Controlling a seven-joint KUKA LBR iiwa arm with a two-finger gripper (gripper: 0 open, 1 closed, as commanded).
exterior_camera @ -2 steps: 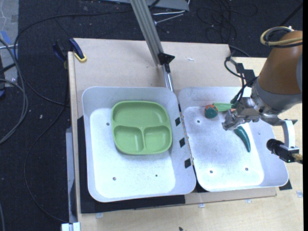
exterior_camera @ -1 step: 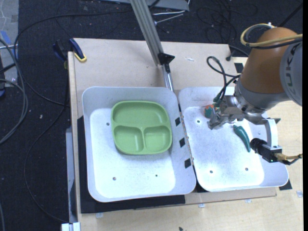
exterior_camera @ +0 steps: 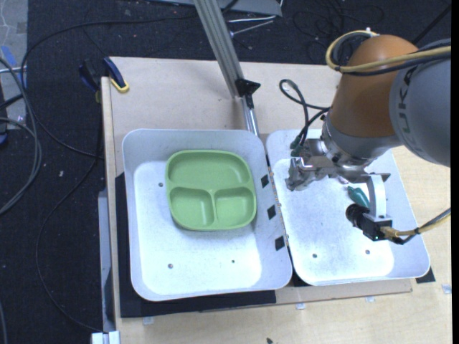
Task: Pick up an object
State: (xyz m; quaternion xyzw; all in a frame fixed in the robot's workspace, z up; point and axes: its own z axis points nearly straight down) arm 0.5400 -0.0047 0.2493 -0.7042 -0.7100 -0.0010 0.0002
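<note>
Right now my tool [exterior_camera: 301, 172] hangs low over the right bin [exterior_camera: 344, 256], near its upper-left corner, close to the seam between the two bins. Whether it is released or clenched I cannot tell from this slant; I see nothing clearly in its grasp. The only thing I can plainly see to pick is the green divided plate [exterior_camera: 211, 190], which lies in the left bin [exterior_camera: 193, 271], toward that bin's upper middle. So from my tool the plate lies to the left in the picture, across the seam and a little lower, its nearest rim not far off. It is a rounded square with no strong long axis, so I judge the near right rim the likeliest place to take it.
</note>
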